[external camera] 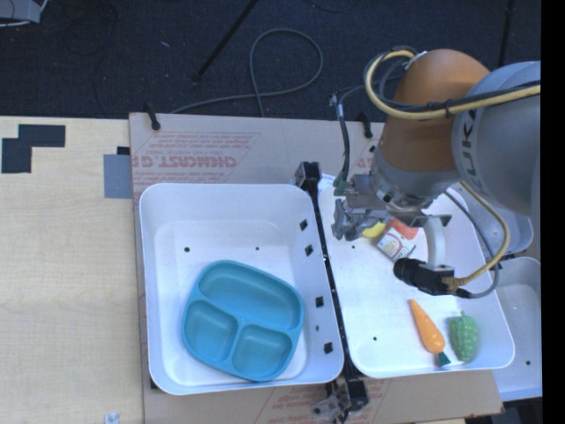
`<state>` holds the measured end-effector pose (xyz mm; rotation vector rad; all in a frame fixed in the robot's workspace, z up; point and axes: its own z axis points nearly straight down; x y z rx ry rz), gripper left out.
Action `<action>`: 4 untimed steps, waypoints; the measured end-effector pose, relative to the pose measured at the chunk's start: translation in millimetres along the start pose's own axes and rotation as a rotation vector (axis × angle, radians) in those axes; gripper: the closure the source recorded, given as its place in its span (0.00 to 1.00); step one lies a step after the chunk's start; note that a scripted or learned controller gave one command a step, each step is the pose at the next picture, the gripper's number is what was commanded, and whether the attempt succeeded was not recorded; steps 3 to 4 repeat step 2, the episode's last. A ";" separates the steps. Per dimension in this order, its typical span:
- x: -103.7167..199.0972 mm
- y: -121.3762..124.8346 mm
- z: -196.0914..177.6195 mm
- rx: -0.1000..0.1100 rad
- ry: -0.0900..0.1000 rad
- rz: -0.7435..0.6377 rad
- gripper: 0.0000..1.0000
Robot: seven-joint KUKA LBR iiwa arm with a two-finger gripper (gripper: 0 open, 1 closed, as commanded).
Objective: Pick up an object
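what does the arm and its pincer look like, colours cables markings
The arm is bulky grey, with a rounded orange band above the wrist and part of dark KUKA lettering on the grey shell. Yellow and black cables loop around it. The pincer is a small grey metal assembly.

A wooden counter (pixel 62 263) carries a cardboard sheet (pixel 212 153) (printed lettering upside down); black cables (pixel 282 51) trail across the dark floor (pixel 132 42) behind.
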<state>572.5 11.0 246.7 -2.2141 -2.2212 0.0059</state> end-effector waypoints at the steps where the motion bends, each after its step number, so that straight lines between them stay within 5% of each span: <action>1: 45.0 -14.9 -2.9 -0.001 0.000 0.000 1.00; 2: 89.4 -35.8 -4.3 0.000 0.000 -0.001 1.00; 4: 89.4 -35.8 -4.3 0.000 0.000 -0.001 1.00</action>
